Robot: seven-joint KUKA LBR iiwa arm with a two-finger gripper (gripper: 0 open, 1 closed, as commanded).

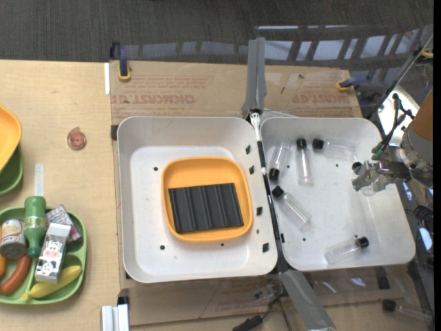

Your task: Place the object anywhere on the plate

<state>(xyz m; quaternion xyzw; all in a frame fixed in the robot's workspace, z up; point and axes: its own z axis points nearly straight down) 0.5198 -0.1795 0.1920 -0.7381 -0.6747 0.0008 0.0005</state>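
An orange plate (pixel 204 172) lies in the middle of the left bin (pixel 138 185). A dark grey ridged block (pixel 207 207) rests flat on it, covering most of its floor. Several clear vials with black caps lie scattered in the right bin (pixel 331 205), among them one upright-looking vial (pixel 304 163), one slanted vial (pixel 293 207) and one vial near the front edge (pixel 343 249). My gripper (pixel 366 179) hangs low over the right bin's right side, beside a black cap (pixel 357 165). What sits in its grasp is too blurred to make out.
A metal divider bar (pixel 256 81) runs between the bins at the back. On the wooden bench to the left stand a green tray of toy food (pixel 69 267), an orange bowl (pixel 8 140) and a small pink disc (pixel 77 139). Cardboard (pixel 179 92) lies under the bins.
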